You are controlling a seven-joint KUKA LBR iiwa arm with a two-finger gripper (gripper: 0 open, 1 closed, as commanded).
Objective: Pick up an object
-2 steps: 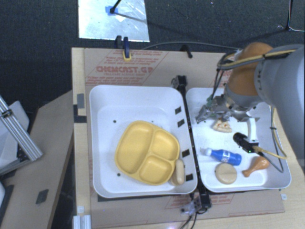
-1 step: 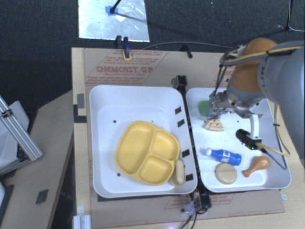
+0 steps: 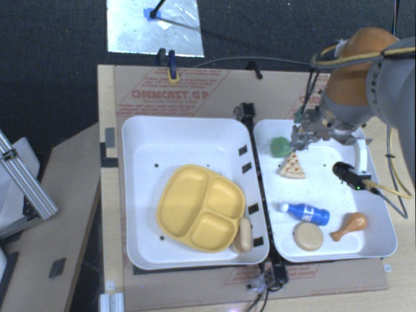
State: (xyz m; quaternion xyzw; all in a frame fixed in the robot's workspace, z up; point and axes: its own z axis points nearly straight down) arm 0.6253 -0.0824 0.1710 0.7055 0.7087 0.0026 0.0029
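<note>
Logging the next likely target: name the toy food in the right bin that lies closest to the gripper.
The pizza slice, just below the gripper. The green piece sits a little farther to its left; the blue bottle, round biscuit and drumstick lie along the front.

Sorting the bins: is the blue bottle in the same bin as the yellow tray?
No, the blue bottle lies in the right bin; the yellow tray is in the left.

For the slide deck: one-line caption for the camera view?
End effector poised over pizza slice in right bin; yellow divided tray in left bin.
</note>
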